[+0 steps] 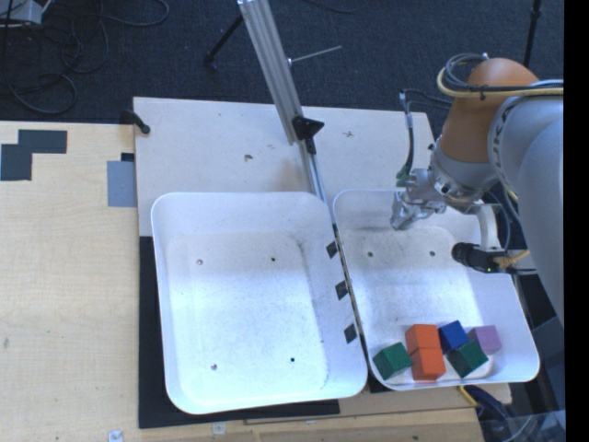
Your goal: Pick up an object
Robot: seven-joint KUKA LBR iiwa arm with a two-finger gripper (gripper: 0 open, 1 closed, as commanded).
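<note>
The fingers (406, 217) hang over the far end of the right bin (405, 274), near its back rim, and whether they are open or closed cannot be told from this slant; nothing shows between them. Behind them the grey arm (529, 155) with its orange band (479, 109) comes in from the right. The blocks lie well apart from the fingers, bunched in the near corner of that same bin: a green block (392, 359), an orange block (425, 351) just beside it, a blue block (452, 335), a second green block (467, 358) and a purple block (487, 339), all close together and near the front rim. The middle and far floor of this bin is bare white. The left bin (184, 247) sits alongside, its inner edge touching the right one's. Both rest on the table (212, 145). No readable writing shows anywhere.
</note>
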